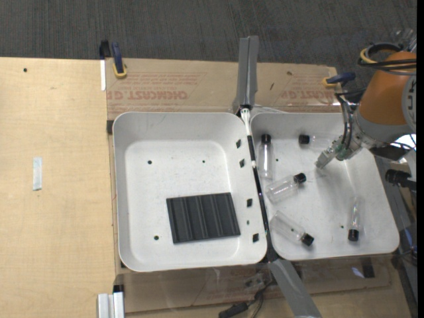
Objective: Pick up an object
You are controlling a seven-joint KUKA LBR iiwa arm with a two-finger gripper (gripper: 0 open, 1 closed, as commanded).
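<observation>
Several clear vials with black caps lie in the right bin (377, 244). One vial (265, 154) lies along the left wall, one (286, 187) sits near the middle, one (293, 230) is at the front and one (354, 218) lies at the right. A small black cap (304, 138) rests near the back wall. My gripper (324, 160) hangs over the back middle of this bin, to the right of the middle vial and below the loose cap, with nothing visibly held. A black ribbed slab (202, 217) lies in the left bin (132, 177).
A grey divider post (247, 71) rises between the bins at the back. Blue and yellow clamps (116, 61) (334, 80) hold the cardboard behind the bins. The arm's orange band (387, 95) is at the right edge, with cables beside it.
</observation>
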